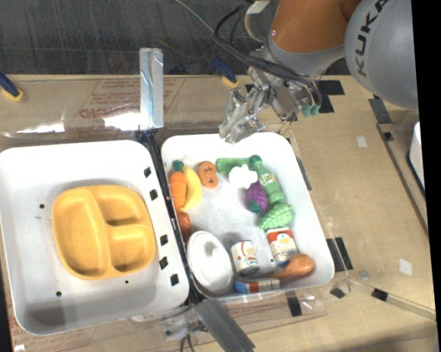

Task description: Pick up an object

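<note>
My gripper (234, 125) hangs above the back rim of the right bin (307, 195), its fingers pointing down and left with nothing between them. Below it in that bin lie a green bottle (238, 163), an orange toy with a face (207, 174), a carrot (178, 188) beside a banana (193, 187), a purple eggplant (256, 197), a green piece (275, 217), a white bowl (209, 260), two small cans (244, 256) (282, 244), a sausage (297, 266) and a marker (256, 285).
The left bin (19, 225) holds a yellow divided tray (103, 230). A silver tape strip (152, 86) stands upright behind the seam between the bins. Cables run behind the arm at the top. Bare cardboard bench lies to the right.
</note>
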`<state>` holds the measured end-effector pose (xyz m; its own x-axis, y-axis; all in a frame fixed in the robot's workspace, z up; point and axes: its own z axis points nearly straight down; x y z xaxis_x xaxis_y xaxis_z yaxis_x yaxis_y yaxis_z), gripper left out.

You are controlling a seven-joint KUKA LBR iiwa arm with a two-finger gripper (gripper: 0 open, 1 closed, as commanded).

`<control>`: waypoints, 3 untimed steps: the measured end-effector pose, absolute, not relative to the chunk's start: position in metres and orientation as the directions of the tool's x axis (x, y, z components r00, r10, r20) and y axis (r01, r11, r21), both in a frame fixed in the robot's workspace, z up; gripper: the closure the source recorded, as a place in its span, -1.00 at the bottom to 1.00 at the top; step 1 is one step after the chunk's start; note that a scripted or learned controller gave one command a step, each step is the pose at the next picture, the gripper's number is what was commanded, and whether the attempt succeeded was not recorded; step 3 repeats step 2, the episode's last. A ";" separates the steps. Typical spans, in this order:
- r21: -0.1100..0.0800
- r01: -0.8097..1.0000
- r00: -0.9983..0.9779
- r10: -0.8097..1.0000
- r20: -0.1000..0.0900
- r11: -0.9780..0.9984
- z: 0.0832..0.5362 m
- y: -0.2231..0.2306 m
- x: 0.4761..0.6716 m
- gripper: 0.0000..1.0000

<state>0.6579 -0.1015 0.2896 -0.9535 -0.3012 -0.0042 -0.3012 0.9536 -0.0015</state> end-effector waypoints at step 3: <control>0.001 -0.616 -0.788 -0.616 0.000 0.788 0.291 -0.145 0.655 1.00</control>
